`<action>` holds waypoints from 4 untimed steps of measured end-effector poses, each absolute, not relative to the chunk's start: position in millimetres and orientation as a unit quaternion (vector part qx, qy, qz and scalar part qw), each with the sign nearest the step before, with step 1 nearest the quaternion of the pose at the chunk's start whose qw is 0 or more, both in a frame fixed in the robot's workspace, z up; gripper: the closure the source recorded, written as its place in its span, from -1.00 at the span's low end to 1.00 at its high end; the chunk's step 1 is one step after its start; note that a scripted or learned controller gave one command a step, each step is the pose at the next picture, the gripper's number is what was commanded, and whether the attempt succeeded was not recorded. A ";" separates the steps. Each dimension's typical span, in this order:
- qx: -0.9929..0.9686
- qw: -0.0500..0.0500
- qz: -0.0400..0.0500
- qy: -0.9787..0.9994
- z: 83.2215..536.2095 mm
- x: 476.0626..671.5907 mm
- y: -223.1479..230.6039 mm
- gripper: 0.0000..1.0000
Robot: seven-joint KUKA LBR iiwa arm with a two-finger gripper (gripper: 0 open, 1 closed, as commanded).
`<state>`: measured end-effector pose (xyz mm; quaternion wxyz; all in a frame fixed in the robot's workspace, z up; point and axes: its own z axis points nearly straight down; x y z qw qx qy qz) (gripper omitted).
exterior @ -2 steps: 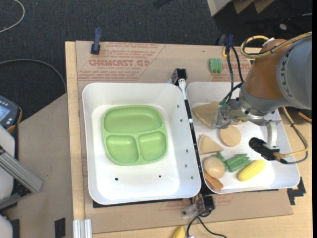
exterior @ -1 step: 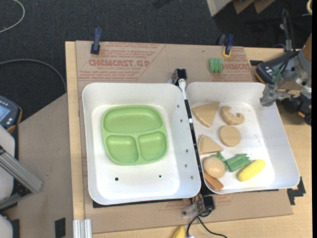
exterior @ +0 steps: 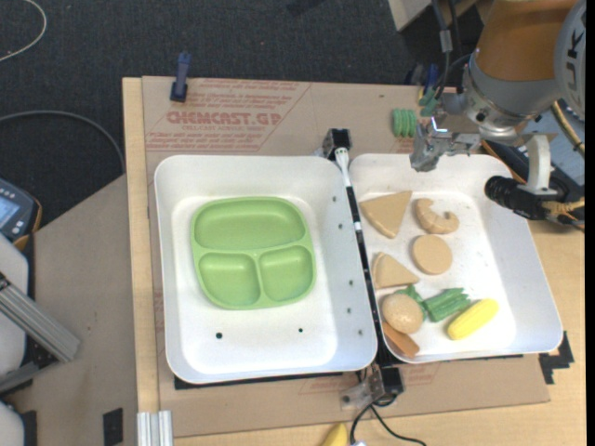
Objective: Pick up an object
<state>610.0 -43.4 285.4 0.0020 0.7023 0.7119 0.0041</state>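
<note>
Cardboard sheet (exterior: 232, 110) under both bins | dark carpet (exterior: 139, 17) | gripper (exterior: 426, 156) grip unclear

My arm (exterior: 521, 54) is cut off by the top and right edges, so I see just its orange band and grey wrist. The pincer (exterior: 426, 156) is small and dark against the right bin's rim (exterior: 548, 286); I cannot tell how its fingers stand. A brown piece (exterior: 402, 344) is partly hidden under a round tan one (exterior: 402, 312). A yellow object (exterior: 337, 435) is cut by the bottom edge.
</note>
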 end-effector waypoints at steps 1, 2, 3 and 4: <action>0.705 0.007 0.008 0.709 459.1 599.9 -6.6 1.00; 0.704 0.003 0.006 0.710 542.1 526.8 57.0 1.00; 0.705 -0.005 -0.006 0.709 412.9 486.3 108.3 1.00; 0.706 0.001 0.001 0.708 430.6 490.0 105.6 1.00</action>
